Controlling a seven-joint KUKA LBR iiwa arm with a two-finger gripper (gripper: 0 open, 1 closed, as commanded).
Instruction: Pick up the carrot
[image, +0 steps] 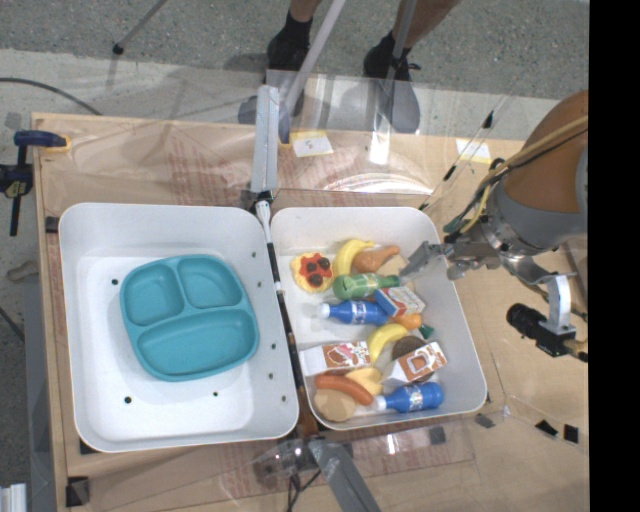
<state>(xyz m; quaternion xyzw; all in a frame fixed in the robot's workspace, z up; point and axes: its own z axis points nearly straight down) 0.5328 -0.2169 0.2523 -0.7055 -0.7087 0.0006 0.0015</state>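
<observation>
Bananas (352, 254): two; blue bottles (355, 312): two; carrot (400, 322): one.

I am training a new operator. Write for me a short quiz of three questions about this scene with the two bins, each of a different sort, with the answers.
1. True or false: the teal divided plate lies in the left bin.
2. Which item lies nearest the gripper? A) the blue bottle at the right bin's front B) the green bottle C) the pizza slice
3. Fill in: the toy food is piled in the ___ bin.

Key: 1 true; 2 B; 3 right.
</observation>
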